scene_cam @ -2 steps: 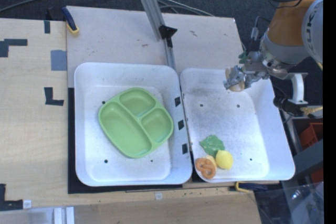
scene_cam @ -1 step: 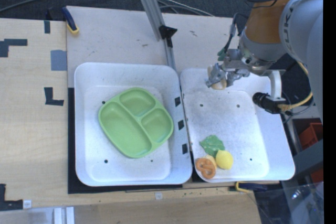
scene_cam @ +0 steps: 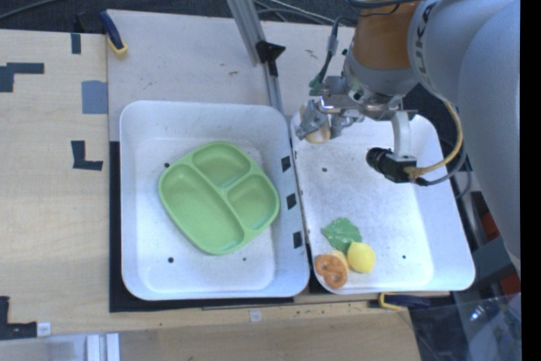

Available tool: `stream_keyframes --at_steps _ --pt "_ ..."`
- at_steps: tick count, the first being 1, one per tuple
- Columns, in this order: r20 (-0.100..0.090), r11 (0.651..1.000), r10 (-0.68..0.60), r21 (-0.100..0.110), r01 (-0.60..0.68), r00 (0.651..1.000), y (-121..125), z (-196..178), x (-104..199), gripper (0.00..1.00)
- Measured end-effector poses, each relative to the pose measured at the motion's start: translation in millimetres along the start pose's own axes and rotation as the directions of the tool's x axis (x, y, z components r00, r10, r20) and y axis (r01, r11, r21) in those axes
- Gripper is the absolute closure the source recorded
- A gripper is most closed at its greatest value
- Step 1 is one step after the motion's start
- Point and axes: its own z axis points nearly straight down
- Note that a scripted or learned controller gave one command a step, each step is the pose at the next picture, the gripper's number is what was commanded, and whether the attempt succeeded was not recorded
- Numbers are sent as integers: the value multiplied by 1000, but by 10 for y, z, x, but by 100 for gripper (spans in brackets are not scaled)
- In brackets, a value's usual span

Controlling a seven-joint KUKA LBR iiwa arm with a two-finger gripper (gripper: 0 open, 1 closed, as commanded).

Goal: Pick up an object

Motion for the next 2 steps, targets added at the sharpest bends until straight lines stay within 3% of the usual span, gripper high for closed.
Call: stream_keyframes --at_steps 1,2 --pt "0 1000 0 0 0 1000 17 -94 535 100" --pt "2 1000 2 3 -2 1000 3 38 1026 100"
